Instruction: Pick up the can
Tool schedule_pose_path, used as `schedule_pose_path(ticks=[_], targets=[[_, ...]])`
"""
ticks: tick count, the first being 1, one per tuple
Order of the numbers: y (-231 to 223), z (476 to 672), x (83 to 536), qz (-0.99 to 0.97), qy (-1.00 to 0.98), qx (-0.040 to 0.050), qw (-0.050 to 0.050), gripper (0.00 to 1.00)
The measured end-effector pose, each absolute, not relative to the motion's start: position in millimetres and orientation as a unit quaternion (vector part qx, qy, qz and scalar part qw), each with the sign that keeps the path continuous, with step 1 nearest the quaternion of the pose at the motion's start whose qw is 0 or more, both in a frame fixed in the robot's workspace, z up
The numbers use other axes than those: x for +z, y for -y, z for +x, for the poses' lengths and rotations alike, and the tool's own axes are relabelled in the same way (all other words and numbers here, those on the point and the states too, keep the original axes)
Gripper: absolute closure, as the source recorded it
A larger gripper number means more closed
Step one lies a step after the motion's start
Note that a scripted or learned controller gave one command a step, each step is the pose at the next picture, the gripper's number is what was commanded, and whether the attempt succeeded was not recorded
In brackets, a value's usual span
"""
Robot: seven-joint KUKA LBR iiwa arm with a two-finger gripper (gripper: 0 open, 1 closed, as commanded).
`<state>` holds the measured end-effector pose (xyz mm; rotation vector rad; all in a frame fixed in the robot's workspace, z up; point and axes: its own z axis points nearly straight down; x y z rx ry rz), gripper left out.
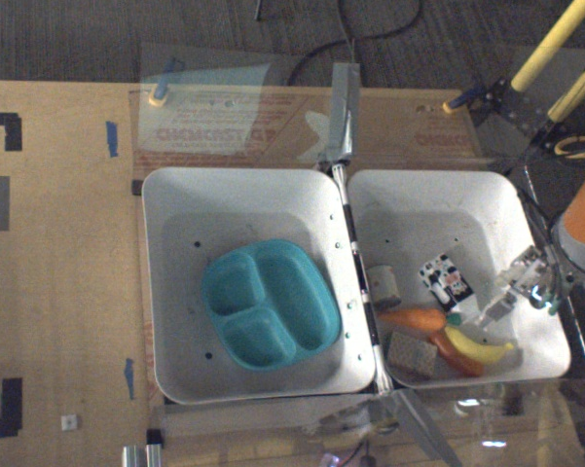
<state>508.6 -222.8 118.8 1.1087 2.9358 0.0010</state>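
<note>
at the near edge of the right bin [535, 363] a yellow banana [477, 344] lies curved, with an orange carrot [415, 319] touching it on its left and a grey sponge-like block [412, 354] in the near left corner. the can [382, 285], small and dull grey, sits against that bin's left wall, just past the carrot; it looks to be on its side with its long axis roughly across the bin, though it is too small to be sure. a black-and-white printed packet [445, 281] lies between the can and the hand [511, 295]. the hand hangs low over the right half of the bin, above the banana's far end; whether its fingers are spread or pressed together i cannot tell. so the can lies to the view's left of the hand, across the bin, with the packet in the way. room is tight there: wall on one side, carrot just beside. the left bin [165, 261] holds a teal divided plate [270, 303], well apart from all this.
</note>
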Motion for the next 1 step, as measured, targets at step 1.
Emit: schedule_pose_path(ticks=[1], targets=[[223.7,510.1,129.7,0.354,-0.935,0.0007,0.005,1.00]])
